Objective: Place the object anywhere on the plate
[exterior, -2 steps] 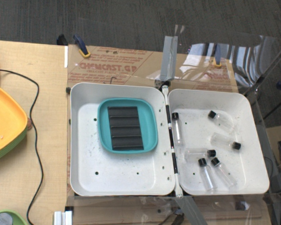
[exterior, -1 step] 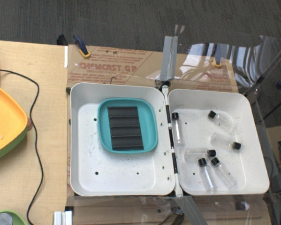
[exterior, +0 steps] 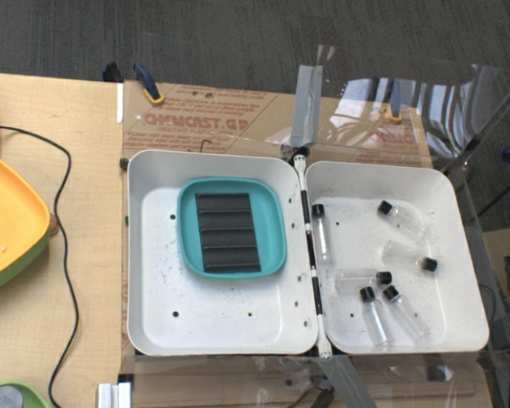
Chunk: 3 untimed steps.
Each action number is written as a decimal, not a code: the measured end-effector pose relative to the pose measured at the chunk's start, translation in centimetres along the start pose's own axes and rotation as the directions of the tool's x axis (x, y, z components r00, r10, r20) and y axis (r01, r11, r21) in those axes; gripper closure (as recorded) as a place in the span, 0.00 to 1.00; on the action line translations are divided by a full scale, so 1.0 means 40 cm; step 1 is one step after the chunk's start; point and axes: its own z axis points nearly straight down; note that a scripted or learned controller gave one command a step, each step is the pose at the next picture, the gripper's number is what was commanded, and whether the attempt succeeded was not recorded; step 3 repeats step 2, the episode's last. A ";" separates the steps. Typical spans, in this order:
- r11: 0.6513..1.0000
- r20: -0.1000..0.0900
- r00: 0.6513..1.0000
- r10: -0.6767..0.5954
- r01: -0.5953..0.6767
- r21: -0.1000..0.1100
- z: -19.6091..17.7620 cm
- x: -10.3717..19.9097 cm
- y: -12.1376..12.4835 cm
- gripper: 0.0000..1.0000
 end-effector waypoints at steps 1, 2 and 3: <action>1.000 0.000 1.000 0.000 0.000 0.000 0.000 0.020 0.004 0.00; 1.000 0.001 1.000 0.000 0.000 0.000 0.000 0.036 0.007 0.00; 1.000 0.001 1.000 0.000 0.000 0.000 0.000 0.036 0.007 0.00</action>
